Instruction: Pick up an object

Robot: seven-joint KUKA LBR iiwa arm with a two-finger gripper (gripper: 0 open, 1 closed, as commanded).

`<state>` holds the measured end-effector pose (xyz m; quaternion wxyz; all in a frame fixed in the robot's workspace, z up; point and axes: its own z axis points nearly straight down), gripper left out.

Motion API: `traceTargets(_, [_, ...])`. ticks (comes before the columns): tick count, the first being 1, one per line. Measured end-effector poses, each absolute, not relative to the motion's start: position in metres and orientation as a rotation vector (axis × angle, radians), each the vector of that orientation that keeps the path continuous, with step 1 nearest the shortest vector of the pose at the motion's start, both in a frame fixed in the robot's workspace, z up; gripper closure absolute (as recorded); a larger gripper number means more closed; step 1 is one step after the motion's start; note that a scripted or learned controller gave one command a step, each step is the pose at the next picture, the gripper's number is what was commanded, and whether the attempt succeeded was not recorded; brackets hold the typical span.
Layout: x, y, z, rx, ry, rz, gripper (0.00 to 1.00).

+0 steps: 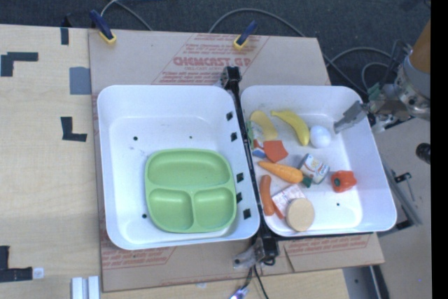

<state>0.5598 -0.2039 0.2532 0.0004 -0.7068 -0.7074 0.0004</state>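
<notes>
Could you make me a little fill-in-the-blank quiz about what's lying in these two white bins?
1. The green divided plate lies in the ____ bin.
2. The white ball sits right beside the ____ banana.
3. The carrot in the right bin is coloured ____.
4. The gripper hangs over the right bin's ____ edge.

Missing words: left; yellow; orange; right

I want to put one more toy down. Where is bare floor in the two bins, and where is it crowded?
Left bin: free strip between its far wall and the green divided plate. Right bin: a bare patch near the right wall, between the white ball and the red pepper toy. Crowded: its left half, around the banana, carrot and round wooden disc.
</notes>
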Motion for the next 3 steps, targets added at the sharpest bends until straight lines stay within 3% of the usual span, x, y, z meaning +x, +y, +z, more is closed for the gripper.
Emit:
traceTargets(1, [0.631, -0.183, 0.087, -2.222, -2.228, -0.005, 0.00])
traceTargets(2, [0.633, -0.132, 0.086, -2.221, -2.227, -0.004, 0.00])
traceTargets(3, [0.581, -0.107, 0.086, -2.224, -2.224, 0.000, 0.00])
